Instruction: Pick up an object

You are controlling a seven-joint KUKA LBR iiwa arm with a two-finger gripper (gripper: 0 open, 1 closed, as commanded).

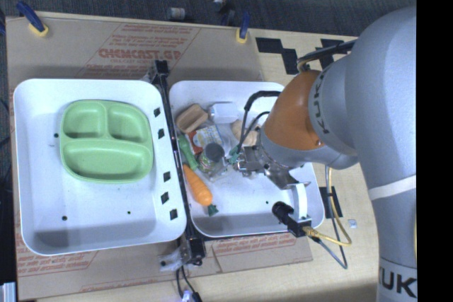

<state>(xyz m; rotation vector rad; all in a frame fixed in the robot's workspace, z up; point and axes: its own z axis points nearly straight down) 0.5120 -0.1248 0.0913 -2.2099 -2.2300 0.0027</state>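
The arm reaches in from the right and hangs low over the right bin (233, 226), since all the loose things lie heaped at that bin's left side: one carrot (197, 185), one brownish block (190, 117) at the far end, and a clutter between them that may be two or three clear wrapped items. The pincer (244, 160) sits at the heap's edge; whether it is wide or narrow I cannot tell. The left bin (35, 223) holds one green divided tray (107, 140), set apart. Two bins stand on the counter (134, 39).
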